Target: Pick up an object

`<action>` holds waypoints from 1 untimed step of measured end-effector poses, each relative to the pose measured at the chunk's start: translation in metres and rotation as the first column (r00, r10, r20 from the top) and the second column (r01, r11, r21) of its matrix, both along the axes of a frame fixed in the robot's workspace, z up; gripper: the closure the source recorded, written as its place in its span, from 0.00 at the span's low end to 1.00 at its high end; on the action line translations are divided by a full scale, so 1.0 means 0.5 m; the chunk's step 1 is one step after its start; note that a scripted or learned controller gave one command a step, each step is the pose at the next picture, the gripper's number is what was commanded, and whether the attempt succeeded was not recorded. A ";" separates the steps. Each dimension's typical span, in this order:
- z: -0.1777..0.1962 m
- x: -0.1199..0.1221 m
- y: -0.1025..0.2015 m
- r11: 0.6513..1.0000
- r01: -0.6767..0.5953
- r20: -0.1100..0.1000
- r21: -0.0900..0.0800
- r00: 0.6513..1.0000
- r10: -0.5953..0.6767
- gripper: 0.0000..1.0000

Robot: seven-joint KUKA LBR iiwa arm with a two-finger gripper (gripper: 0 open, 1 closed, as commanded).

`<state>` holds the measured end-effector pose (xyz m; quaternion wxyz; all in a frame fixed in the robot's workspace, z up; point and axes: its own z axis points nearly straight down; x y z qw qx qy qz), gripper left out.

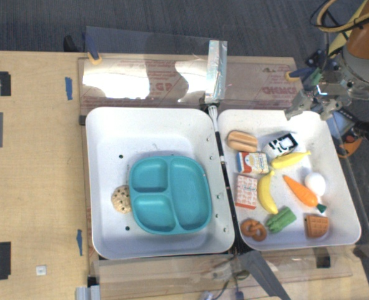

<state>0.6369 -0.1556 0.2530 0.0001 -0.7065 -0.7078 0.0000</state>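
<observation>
The arm is reaching in at the upper right of the frame, and its end effector is hanging just over the upper right rim of the right bin; whether it is apart or together cannot be told from this angle, and nothing is showing in its grip.

The right bin is holding a scatter of toy foods. A hot dog is lying near its upper left corner, with a small black and white item to its right. Below these, a small carton is sitting beside a yellow piece, and a red and white packet is lying next to a banana. A carrot is lying slantwise toward the right, just beside a white egg. Along the lower edge, a pretzel, a green vegetable and a waffle-like orange piece are lying in a row.

The left bin is carrying a teal divided plate in its middle, with a cookie touching the plate's left edge.

Both bins are sitting on the desk, which is stretching toward the left of the frame.
</observation>
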 end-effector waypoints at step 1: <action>-0.157 0.021 -0.043 0.999 -0.038 -0.009 0.002 0.999 0.038 0.00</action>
